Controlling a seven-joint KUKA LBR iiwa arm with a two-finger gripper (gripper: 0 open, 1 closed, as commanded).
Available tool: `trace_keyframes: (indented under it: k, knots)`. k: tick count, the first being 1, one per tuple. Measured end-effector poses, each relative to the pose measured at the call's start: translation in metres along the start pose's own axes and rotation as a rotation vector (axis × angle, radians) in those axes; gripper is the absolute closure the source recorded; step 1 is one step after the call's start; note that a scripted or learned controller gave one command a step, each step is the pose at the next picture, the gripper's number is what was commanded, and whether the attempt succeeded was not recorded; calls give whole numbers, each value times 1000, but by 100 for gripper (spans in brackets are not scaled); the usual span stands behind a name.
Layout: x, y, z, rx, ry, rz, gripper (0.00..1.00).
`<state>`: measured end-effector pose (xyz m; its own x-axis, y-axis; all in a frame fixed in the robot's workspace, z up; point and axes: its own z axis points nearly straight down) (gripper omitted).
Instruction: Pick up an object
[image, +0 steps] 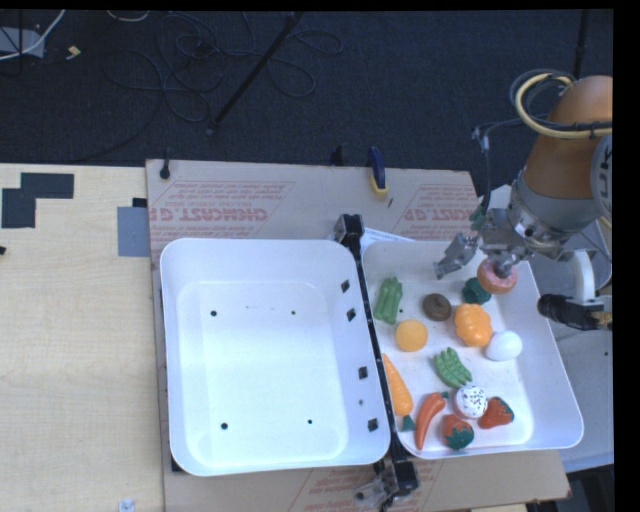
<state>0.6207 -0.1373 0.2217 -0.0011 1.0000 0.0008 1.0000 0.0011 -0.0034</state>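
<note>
My gripper (479, 262) hangs over the back of the right bin (560, 400), its fingers spread open. One grey finger (452, 258) points down and left over bare bin floor. The other sits against a pink ring-shaped toy (498, 277), which has a teal piece (476, 292) beside it. I see nothing held between the fingers. Below them lie a brown disc (436, 306), an orange fruit (473, 324), a white egg (503, 346), a yellow ball (411, 335) and a green vegetable (388, 299).
Toward the front of the right bin are a green leafy toy (452, 367), carrots (397, 388), a spotted white ball (472, 401) and red strawberries (497, 412). The left bin (180, 300) sits alongside, joined by a black clip strip (362, 330).
</note>
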Motion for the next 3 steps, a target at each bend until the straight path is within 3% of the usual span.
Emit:
trace_keyframes:
  k: [1, 3]
  knots:
    - [44, 12, 111, -18, -5, 0, 0]
    - [37, -18, 117, -41, -6, -6, 0]
